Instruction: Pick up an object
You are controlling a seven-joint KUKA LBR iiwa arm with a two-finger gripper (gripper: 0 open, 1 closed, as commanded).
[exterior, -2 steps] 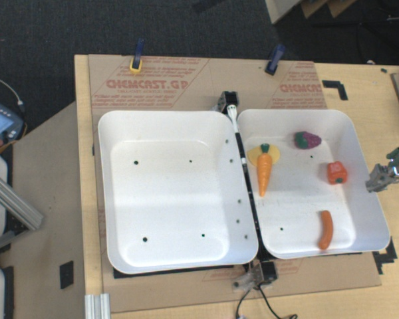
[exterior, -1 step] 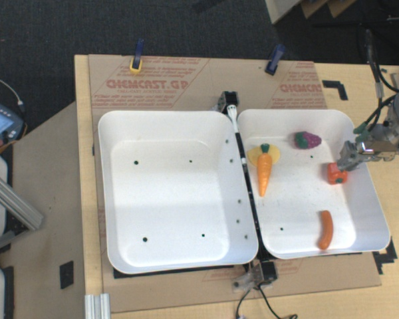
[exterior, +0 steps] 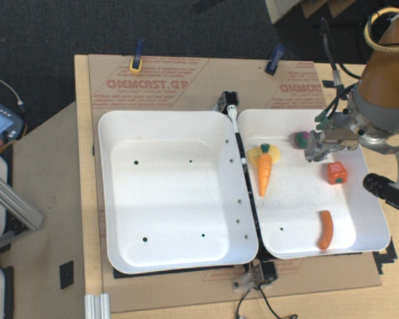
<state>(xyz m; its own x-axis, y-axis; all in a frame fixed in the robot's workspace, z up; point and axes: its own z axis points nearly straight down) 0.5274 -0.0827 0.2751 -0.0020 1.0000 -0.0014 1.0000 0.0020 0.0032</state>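
Arm over the right bin, gripper low near small toys.

The bench [exterior: 186, 78] is covered with brown cardboard and carries two white bins side by side. The left bin [exterior: 120, 151] shows only its dark dots. The right bin [exterior: 366, 234] holds the objects. The arm [exterior: 386, 65] comes in from the right, and its gripper [exterior: 319, 153] hangs low over the upper part of this bin; I cannot tell if its fingers are apart or together. A carrot [exterior: 264, 171] lies near the left wall of the right bin, on a yellow piece [exterior: 255, 155]. A sausage [exterior: 326, 230] lies near the front edge. A red pepper [exterior: 336, 172] sits just right of the gripper. A small purple and green thing [exterior: 300, 139] is just left of the gripper.
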